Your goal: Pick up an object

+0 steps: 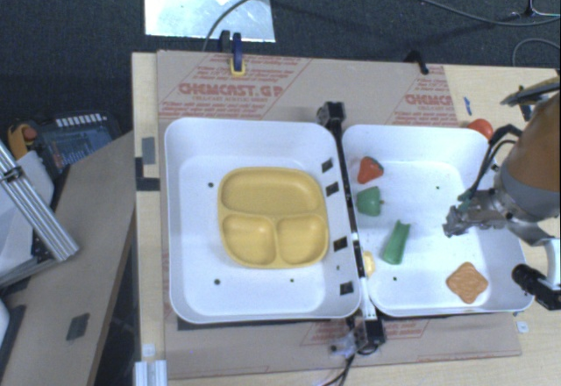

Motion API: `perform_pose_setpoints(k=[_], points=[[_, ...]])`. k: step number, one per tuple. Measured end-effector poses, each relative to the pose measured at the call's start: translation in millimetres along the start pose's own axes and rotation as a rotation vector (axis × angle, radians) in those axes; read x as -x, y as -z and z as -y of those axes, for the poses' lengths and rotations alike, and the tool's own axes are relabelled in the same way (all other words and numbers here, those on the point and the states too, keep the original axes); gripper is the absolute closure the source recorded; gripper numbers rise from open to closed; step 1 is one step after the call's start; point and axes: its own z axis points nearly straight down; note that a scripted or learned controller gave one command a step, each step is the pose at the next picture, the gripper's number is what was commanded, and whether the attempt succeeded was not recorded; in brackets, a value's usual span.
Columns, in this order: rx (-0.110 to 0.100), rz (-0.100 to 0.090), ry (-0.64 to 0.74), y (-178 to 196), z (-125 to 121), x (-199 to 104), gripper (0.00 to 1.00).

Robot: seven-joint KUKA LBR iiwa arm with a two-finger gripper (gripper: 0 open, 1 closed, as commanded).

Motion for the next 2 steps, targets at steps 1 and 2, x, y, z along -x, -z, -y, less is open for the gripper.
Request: perform_pose_setpoints(k=[1, 2], points=[[-0.001, 0.0, 0.0, 45.3, -2.4, 0.6, 1.0], [-0.004, -0.003, 0.005, 44.2, -14.7, -42.9, 1.0]])
